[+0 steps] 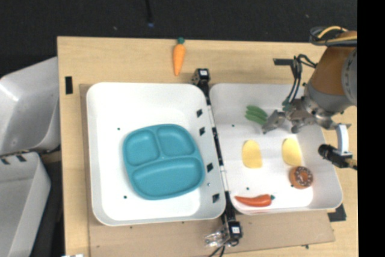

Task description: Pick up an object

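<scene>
A: Gripper state?
B: Fingers spread, nothing held, above right bin. Green bean just at its 10 o'clock; centre over it, then descend.

arm: cut off at the frame's right side, behind the claw
claw fingers: too small and dark to tell apart
green thing: just left of the claw, too blurred to identify
clips: at the bench's front edge, far below-left of the claw, blurred
</scene>
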Available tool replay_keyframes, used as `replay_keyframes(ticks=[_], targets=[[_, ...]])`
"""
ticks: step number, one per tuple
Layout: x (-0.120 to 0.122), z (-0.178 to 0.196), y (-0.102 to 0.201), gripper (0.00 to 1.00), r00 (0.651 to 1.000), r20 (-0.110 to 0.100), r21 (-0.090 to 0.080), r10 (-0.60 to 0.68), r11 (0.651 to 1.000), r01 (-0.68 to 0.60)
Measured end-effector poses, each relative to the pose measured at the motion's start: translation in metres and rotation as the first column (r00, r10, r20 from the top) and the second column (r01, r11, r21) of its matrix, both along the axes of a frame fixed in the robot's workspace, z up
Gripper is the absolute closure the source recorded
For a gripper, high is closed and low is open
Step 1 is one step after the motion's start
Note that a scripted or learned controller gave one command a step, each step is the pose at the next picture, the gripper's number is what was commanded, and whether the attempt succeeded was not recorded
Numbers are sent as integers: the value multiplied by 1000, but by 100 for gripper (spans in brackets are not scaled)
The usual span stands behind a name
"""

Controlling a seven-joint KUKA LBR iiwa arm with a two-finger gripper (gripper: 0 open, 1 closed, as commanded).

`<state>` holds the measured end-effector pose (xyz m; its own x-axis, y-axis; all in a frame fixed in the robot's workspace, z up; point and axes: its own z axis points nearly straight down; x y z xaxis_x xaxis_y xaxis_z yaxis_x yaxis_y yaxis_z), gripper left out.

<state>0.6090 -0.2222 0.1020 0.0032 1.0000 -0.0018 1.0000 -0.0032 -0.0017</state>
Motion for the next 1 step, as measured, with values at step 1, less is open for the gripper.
replay_keyframes(ticks=[1], targets=[[2, 15, -1, 100, 1000, 7, -2, -1, 1000, 1]])
